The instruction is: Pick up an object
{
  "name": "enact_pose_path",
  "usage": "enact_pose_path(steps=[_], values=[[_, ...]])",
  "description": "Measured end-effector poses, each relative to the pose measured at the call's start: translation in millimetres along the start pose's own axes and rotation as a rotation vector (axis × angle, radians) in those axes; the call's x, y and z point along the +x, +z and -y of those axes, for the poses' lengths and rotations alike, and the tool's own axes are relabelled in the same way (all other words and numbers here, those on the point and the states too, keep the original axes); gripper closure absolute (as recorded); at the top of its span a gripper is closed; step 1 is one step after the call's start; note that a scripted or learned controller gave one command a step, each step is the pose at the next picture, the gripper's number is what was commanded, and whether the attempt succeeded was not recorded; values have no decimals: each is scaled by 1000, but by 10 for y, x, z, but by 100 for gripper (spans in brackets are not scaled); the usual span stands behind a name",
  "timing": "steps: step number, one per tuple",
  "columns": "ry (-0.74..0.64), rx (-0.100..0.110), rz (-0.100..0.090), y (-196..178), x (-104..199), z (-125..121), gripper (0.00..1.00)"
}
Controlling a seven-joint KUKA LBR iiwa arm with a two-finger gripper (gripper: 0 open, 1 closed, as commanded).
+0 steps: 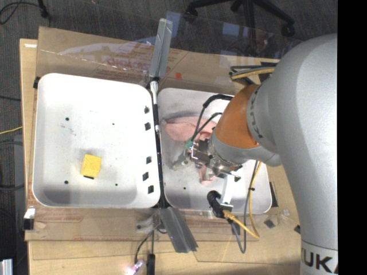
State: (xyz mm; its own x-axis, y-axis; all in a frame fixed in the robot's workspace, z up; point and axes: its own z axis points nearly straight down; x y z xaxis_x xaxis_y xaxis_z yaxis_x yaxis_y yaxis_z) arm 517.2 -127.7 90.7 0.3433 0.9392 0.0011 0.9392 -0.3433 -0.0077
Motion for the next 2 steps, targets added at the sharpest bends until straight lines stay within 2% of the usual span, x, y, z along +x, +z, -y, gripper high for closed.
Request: enact_pose_path(steps=[1,2], values=[[-76,-3,1,-8,365,-406,0],[49,-3,1,-1020,891,-835,0]])
